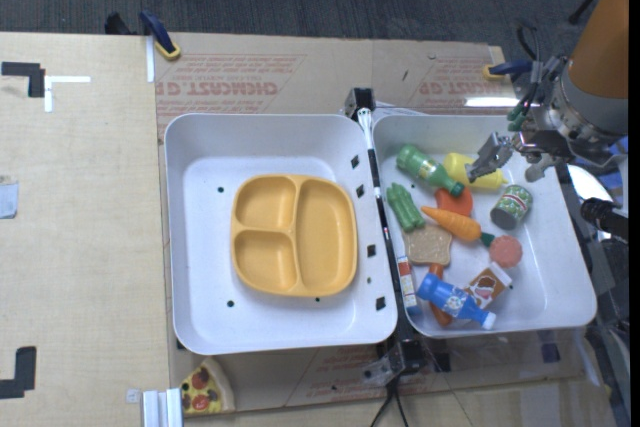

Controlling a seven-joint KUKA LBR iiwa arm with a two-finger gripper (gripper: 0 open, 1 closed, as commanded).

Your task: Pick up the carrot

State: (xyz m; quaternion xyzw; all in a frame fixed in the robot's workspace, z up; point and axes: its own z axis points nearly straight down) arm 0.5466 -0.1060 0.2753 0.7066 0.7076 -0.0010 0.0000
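Carrot (455,221): mid right bin (560,315), green end partly hidden. Gripper (517,155) (fingers apart, nothing between) above back edge. Cardboard (230,80) lettering mirrored, illegible. Can (511,205) label unreadable.

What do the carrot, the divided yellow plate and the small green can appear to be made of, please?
Carrot: likely moulded plastic, uniform smooth orange with a green tip. Divided yellow plate: probably matte plastic, with one even colour and soft rounded compartment edges. Small green can: a toy tin; metal or plastic is unclear, though its top looks pale and shiny.
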